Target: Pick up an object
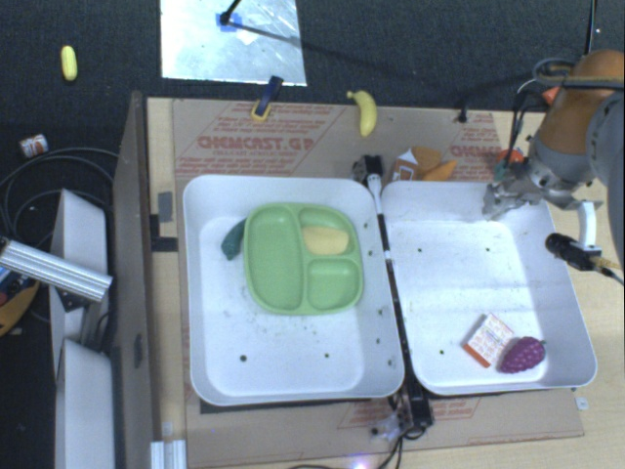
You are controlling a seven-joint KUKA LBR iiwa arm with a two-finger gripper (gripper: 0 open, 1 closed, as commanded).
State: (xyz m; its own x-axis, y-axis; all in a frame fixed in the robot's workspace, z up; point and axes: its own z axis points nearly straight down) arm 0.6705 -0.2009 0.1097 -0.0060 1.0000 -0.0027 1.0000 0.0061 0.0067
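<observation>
Over the right bin's (444,374) far right corner I see the pincer (496,201), hanging at the rim; arm (576,115) comes in from the right edge of view. Can't tell from here whether it's open or closed, and I see nothing held in it

Room: most of the right bin floor is bare white, wide open between the pincer and the near end. Shared wall between the two bins runs down the middle. Near right corner is the crowded spot

Targets relative to pincer: purple grape cluster (521,355) and a small orange-and-white packet (487,339) lie touching or just beside each other at the near right corner of the right bin, close to the rim. Well apart from the pincer, diagonally toward the near edge

Left bin (210,360): green divided plate (283,262) sits in the middle, with a pale yellow item (325,239) in its upper right compartment. Dark green object (232,239) lies on the bin floor, touching the plate's left edge

Outside the bins on the desk (293,135): a banana (365,112) beyond the left bin, an orange item (430,167) just behind the right bin's far rim
</observation>
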